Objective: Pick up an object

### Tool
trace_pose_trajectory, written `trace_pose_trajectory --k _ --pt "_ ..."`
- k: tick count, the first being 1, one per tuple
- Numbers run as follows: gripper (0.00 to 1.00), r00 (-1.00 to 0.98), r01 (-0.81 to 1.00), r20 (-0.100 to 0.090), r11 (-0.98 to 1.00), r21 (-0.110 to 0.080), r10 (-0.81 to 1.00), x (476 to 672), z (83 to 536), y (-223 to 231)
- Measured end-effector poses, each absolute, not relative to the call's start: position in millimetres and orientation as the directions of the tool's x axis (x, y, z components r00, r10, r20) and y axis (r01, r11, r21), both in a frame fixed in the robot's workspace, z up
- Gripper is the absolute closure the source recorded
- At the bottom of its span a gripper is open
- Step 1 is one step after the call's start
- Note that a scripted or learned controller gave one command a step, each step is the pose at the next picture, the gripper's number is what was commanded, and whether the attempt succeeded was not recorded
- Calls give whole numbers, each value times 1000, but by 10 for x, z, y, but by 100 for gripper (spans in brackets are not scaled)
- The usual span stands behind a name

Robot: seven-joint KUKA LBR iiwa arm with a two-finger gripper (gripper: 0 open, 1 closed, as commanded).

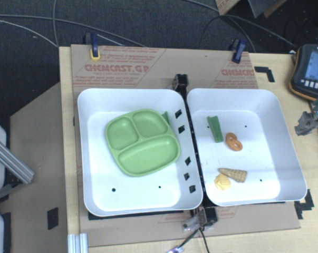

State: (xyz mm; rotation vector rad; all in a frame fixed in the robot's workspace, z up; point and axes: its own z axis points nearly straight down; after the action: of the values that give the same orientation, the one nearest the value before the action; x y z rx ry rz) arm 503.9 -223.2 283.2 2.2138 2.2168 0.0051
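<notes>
green stick point(215, 128), pretzel point(233, 142), cone point(233, 174) and yellow piece point(222, 182) lie in the right bin point(285, 141), right of the green tray point(143, 141); small, close-set pieces risk a missed or double grab, and the gripper's state cannot be told.

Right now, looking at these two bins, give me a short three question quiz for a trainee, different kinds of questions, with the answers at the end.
1. True or false: the green divided plate lies in the right bin.
2. Multiple choice: which item in the right bin sits nearest the bin's far edge? A) the green stick B) the pretzel C) the cone
3. Fill in: the small yellow piece lies right beside the ____.

Key
1. False; it lies in the left bin.
2. A
3. cone
</notes>
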Motion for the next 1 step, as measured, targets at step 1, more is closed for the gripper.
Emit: trace_pose_trajectory --k 1 --pt "100 -2 1000 -1 2 3 1000 5046 2866 -2233"
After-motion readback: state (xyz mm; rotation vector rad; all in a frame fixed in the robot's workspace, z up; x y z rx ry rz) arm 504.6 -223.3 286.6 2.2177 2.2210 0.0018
